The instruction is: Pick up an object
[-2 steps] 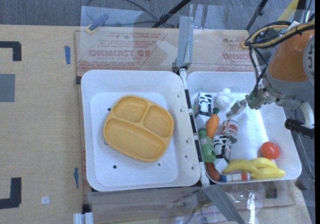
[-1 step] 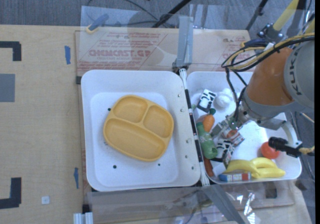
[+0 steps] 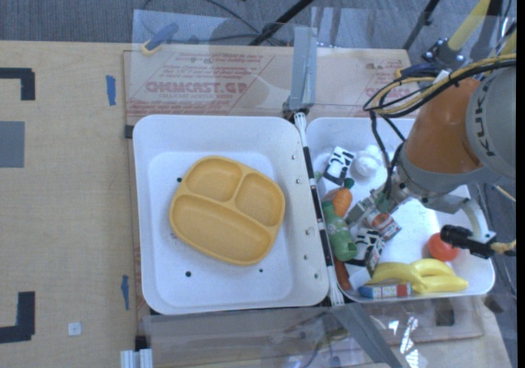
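Two bins; gripper [image 3: 379, 209] low in right bin [image 3: 480, 280], over clutter near carrot [image 3: 342, 199]. Its state can't be told. Step: reaching; next needs a firm close.

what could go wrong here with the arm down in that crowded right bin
1. The gripper sits low among tightly packed items in the right bin; closing here may catch two things at once, or only nudge them.
2. The black-and-white object and green pieces lie close together, so a grasp could slip off.
3. Dangling cables near the wrist might snag during a lift.
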Robot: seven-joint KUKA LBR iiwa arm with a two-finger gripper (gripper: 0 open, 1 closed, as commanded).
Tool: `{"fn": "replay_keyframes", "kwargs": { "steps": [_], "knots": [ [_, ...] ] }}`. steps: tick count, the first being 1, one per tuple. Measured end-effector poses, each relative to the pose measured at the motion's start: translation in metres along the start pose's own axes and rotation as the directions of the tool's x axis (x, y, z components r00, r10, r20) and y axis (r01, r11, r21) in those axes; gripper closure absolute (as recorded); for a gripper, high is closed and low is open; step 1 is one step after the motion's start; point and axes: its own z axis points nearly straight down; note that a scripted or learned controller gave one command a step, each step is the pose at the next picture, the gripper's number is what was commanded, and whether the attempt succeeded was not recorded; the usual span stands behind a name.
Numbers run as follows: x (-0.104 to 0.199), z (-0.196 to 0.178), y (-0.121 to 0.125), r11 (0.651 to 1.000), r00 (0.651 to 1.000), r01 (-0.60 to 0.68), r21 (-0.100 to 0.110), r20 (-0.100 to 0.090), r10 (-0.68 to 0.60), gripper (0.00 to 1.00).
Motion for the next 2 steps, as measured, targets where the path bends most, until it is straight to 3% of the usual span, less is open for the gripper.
{"fn": "replay_keyframes", "kwargs": {
  "steps": [1,2],
  "knots": [
    [-0.002,-0.012,0.002,1.0,1.0,-0.002,-0.006,0.005,0.002,1.0],
    [0.047,-0.123,0.033,0.977,0.977,-0.213,0.002,-0.001,0.213,1.0]
  ]
}}
